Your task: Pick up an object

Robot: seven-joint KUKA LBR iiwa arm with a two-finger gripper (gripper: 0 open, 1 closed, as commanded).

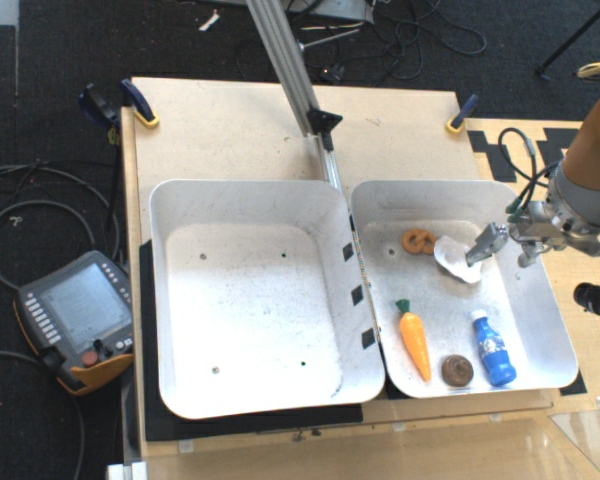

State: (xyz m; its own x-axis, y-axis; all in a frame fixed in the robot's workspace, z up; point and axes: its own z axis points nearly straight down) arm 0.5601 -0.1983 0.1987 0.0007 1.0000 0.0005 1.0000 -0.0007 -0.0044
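The jaws (504, 245) hang over the upper part of the right bin (550, 298), spread apart with nothing between them; one finger hangs just above a small white object (455, 260), likely the pick target, though whether they touch is unclear. That object's shape is hard to make out against the white floor. Just beside it lies a brown pretzel (417, 240). Nearer the front edge sit a toy carrot (413, 339), a brown round piece (458, 370) and a blue bottle (493, 349), loosely scattered for grasping. The left bin (170, 268) rests alongside on the counter (230, 128). The arm's upper part is cut off at the right.
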